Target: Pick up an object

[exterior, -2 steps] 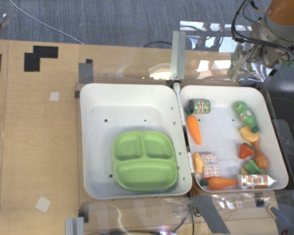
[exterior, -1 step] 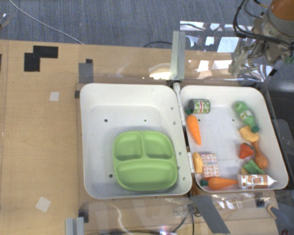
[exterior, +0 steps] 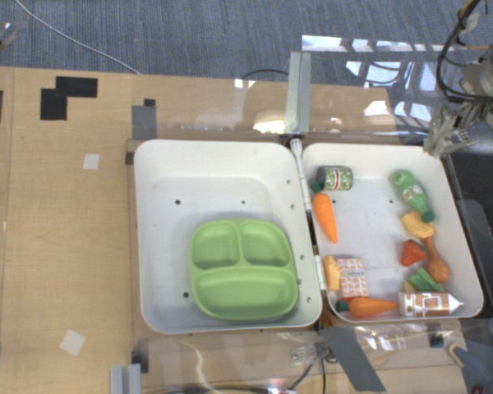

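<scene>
Nearest you, the white bottle point(exterior: 430, 304) lies along the right bin's point(exterior: 370, 220) near wall, cap pointing right. Your tool point(exterior: 445, 135) hovers over the far-right corner; grip state unclear.

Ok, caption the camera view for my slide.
Tool poised above the right bin of toy food; green plate sits in the left bin.

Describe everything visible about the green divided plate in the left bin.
The green divided plate is light green, looks like matte plastic, and has rounded corners. Raised ridges split it into three compartments: two smaller ones along the far side and one wide one along the near side. Nothing lies in it. It sits flat on the floor of the left white bin, toward the near right corner, slightly rotated, close to the wall shared with the right bin.
</scene>
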`<state>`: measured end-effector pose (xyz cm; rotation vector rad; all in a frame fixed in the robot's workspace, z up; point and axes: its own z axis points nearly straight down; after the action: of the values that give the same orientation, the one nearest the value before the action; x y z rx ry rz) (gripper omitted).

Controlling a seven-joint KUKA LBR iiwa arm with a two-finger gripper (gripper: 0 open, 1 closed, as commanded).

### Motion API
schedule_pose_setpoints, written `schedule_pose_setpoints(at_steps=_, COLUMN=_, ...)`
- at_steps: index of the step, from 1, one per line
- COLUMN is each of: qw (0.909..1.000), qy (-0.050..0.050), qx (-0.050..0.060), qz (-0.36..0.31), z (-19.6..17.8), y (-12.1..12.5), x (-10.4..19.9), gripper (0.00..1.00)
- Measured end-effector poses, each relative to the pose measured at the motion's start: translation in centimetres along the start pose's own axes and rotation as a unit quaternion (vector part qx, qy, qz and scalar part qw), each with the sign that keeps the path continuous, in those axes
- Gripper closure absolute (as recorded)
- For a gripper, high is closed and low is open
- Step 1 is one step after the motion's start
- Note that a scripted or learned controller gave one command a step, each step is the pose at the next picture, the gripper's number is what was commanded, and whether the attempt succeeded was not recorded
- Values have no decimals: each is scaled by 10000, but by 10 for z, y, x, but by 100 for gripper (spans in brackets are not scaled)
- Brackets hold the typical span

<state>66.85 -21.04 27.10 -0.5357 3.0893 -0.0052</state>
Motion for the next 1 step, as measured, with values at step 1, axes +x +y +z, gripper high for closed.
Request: schedule_pose_setpoints(at_steps=1, qw=9999, qy=-90, qx=40, qz=-40, z=-19, y=4, x=-7, gripper=100)
